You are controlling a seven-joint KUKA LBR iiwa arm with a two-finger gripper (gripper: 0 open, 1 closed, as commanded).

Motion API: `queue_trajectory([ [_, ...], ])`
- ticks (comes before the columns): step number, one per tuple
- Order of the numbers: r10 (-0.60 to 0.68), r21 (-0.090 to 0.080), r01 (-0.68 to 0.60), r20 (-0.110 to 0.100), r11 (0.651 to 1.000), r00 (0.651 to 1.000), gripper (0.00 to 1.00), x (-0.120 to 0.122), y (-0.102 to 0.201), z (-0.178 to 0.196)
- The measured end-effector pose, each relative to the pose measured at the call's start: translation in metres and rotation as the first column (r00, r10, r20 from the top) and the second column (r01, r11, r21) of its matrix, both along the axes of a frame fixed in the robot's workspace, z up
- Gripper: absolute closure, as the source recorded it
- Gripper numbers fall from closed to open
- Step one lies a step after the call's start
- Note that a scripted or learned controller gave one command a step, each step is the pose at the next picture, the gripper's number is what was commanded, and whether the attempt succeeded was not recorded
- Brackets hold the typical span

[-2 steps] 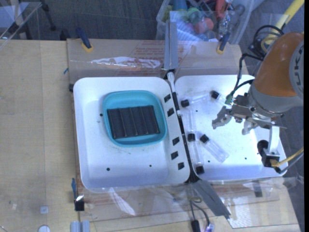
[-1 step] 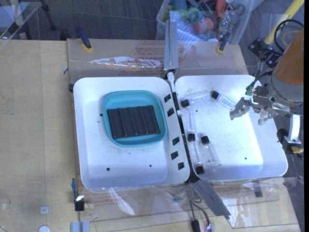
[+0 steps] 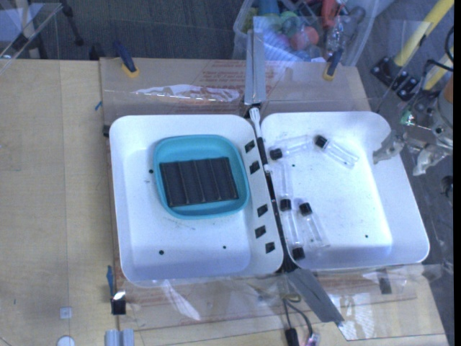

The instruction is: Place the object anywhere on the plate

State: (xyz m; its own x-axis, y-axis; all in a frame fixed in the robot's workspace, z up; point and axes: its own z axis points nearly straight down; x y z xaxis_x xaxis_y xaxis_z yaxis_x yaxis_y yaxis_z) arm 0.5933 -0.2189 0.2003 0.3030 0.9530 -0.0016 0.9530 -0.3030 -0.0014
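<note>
While nothing is yet picked up, the step in hand is, in my judgement, to reach into the right bin (image 3: 374,215) and take one of the clear vials. The left bin (image 3: 130,193) bears the teal plate (image 3: 164,157), and on this plate lies a dark ribbed insert (image 3: 198,181); any place on it is good for the drop.

The gripper (image 3: 416,148) stands at the right edge of the right bin, over its rim, well apart from every vial. Nothing is between its fingers, and I cannot tell how far it is open, because it is small and blurred there.

Several clear vials with black caps lie flat in the right bin. One vial (image 3: 337,150) lies in the far part, its long axis slanted from upper left to lower right, with the cap (image 3: 321,142) toward the divider side. Another vial (image 3: 290,148) lies just beside it, nearer the divider, with its cap at the left end. A third vial (image 3: 312,225) lies in the near part, almost along the divider, with the cap at the far end.

To do it well, the arm should choose the far slanted vial, which is the closest to it and free on both sides. The fingers should close across the long axis, near the middle of the body, since a clear round tube may roll or slip.
</note>
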Motion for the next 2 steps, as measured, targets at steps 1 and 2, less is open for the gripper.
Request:
queue_trajectory([
  [1, -0.053, 0.0, 0.053, 0.0, 0.999, 0.999, 0.0, 0.047, 0.005, 0.074],
  [2, -0.081, 0.001, 0.081, -0.005, 0.997, 0.997, 0.0, 0.074, 0.013, 0.015],
])
